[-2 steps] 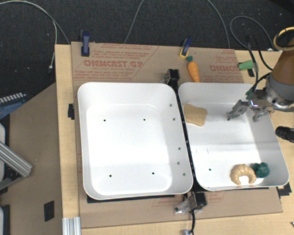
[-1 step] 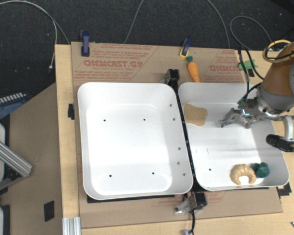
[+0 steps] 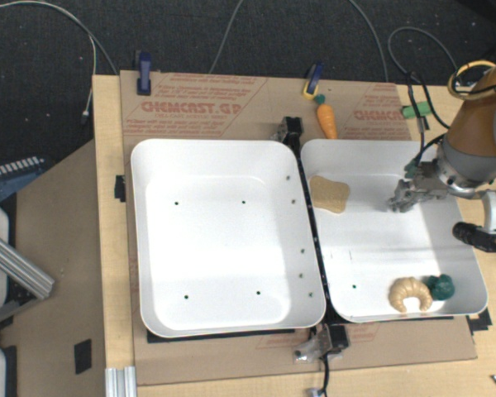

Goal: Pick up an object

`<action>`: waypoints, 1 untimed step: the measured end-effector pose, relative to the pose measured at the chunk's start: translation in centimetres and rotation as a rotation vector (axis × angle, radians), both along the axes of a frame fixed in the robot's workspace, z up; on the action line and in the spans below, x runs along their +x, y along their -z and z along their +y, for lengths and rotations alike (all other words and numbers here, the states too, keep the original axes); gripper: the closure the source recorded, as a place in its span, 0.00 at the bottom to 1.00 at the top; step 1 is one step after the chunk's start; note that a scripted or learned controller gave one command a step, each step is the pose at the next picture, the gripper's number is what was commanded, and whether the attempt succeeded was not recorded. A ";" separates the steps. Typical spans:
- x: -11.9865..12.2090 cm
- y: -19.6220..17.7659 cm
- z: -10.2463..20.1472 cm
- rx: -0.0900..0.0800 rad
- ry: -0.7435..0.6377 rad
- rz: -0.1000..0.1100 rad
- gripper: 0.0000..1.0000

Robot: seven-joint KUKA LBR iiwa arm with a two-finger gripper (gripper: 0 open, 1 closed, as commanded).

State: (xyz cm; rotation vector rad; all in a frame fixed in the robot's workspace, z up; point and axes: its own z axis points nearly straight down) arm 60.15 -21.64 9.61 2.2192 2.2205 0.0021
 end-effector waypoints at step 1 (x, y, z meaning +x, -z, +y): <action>-0.1 -4.3 -0.1 0.000 0.001 -0.001 1.00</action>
